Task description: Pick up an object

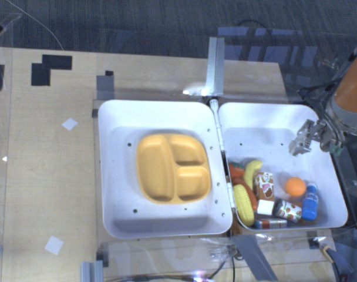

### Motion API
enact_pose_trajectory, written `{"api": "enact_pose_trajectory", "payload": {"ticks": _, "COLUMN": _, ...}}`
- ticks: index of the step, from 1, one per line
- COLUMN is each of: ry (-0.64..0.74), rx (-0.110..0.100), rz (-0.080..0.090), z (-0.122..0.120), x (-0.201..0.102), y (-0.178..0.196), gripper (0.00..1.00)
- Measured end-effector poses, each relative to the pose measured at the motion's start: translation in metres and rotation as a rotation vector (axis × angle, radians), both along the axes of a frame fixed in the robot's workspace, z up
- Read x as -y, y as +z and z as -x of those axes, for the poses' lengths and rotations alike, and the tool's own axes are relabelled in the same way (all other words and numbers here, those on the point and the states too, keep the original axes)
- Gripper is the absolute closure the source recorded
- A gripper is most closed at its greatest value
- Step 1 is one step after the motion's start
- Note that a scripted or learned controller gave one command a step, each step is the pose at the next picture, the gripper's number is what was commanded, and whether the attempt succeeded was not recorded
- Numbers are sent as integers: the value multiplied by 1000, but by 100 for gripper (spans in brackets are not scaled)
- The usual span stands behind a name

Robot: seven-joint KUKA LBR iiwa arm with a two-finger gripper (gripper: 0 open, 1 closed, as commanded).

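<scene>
The right bin (266, 122) holds a heap of small things at its near edge: an orange ball (295, 186), a blue bottle (309, 202), a yellow corn cob (243, 203), a yellow banana (252, 170), a small brown and white carton (265, 186) and a dark bottle lying on its side (282, 209). My gripper (303, 140) hangs over the bin's right part, up and to the right of the heap, apart from all of it. Its fingers point down-left and nothing is seen between them.
The left bin (117, 128) bears a yellow divided tray (172, 168) in its middle. A metal post (215, 66) stands behind the seam between the bins. The wooden bench stretches to the left with black tape marks (49, 68).
</scene>
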State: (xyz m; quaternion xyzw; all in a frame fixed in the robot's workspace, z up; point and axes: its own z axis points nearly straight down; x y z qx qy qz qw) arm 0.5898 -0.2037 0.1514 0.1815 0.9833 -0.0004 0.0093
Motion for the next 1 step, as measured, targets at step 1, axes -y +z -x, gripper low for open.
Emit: {"api": "enact_pose_trajectory", "payload": {"ticks": 1, "ry": -143, "rx": -4, "rz": -4, "z": -27, "x": -11, "y": 56, "gripper": 100}}
